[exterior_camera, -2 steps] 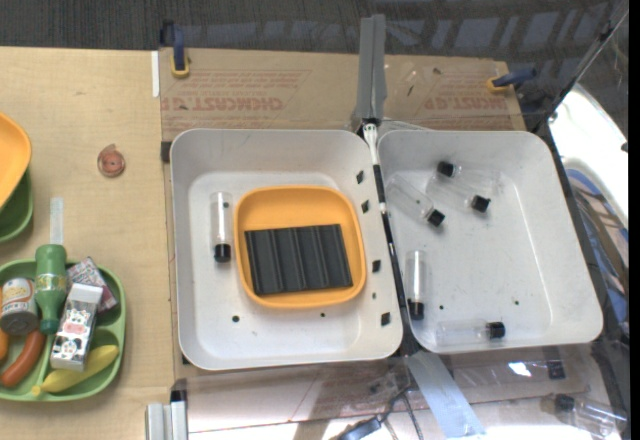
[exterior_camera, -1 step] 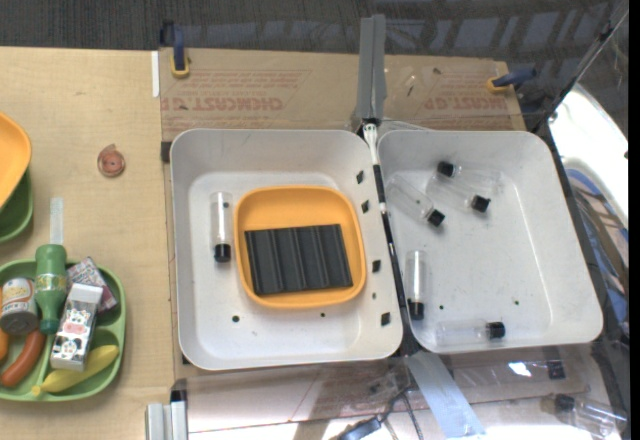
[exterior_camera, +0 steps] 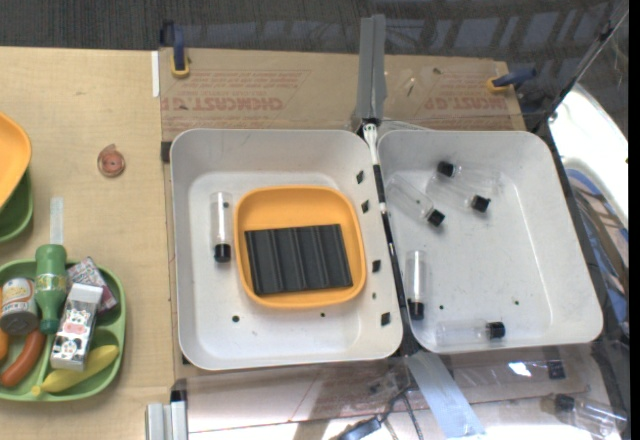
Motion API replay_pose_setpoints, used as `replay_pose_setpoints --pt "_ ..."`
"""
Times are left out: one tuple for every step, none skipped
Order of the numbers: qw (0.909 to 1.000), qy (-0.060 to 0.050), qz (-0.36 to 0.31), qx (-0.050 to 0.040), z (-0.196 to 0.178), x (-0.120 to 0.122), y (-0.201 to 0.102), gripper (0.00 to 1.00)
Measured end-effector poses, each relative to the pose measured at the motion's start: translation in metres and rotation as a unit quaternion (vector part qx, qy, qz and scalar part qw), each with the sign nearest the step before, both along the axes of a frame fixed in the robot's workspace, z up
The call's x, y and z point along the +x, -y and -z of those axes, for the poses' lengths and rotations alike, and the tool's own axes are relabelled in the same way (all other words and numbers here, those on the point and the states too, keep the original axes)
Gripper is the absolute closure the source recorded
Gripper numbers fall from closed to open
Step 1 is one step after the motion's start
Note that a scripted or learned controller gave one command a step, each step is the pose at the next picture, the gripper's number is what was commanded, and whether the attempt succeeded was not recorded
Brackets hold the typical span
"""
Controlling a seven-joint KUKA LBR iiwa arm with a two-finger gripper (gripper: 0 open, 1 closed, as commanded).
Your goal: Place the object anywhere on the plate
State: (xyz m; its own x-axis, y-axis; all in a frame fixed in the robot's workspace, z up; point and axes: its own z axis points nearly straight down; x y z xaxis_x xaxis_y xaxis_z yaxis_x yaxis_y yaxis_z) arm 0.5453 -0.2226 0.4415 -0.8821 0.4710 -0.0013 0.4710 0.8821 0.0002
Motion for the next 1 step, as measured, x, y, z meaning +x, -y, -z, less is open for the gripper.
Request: replay_pose_setpoints --pt "1.0000 0.000 0.004 0.0000 0.0001 -0.0056 0.0004 0.00"
